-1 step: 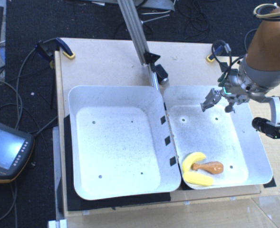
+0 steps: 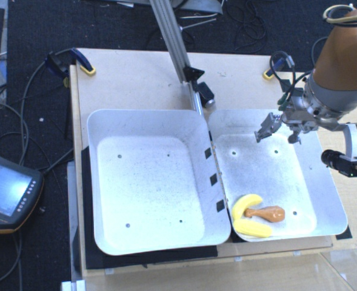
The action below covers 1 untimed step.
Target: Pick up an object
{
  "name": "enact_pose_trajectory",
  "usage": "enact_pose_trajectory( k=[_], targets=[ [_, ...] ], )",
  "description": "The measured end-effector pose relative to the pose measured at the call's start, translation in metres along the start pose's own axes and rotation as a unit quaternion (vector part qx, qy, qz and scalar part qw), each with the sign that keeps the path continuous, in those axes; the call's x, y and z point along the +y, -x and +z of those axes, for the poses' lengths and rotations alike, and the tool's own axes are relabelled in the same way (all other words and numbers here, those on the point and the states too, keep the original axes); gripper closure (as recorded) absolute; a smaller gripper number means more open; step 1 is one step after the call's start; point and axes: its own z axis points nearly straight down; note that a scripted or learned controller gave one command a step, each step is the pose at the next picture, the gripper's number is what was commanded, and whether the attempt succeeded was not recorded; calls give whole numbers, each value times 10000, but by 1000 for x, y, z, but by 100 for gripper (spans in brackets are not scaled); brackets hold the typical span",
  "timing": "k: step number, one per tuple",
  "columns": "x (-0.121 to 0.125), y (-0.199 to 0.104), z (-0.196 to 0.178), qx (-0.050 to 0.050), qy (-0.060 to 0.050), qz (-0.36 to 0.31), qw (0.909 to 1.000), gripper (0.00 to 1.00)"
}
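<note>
Bench: pale wooden top (image 2: 142,77) on dark carpet, with cables trailing around it and a handheld control screen (image 2: 8,193) lying on the floor to my left.
Bins: two shallow white ones side by side; I see the left bin (image 2: 148,187) and the right bin (image 2: 275,168) overlapping at their shared edge.
Banana: yellow, curved, lying flat (image 2: 248,214) in the near corner of the right bin.
Drumstick: brown toy chicken leg (image 2: 267,213) resting on the banana, touching it.
Arm: reaches in from the right, orange band up top.
Gripper: hovers (image 2: 281,129) over the far part of the right bin, well apart from both objects; I read the fingers as spread, with nothing between them.
</note>
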Motion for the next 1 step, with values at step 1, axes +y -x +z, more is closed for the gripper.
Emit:
enact_pose_trajectory(
  k=[1],
  targets=[
    [3, -1, 63, 4, -27, 1, 10000, 0]
  ],
)
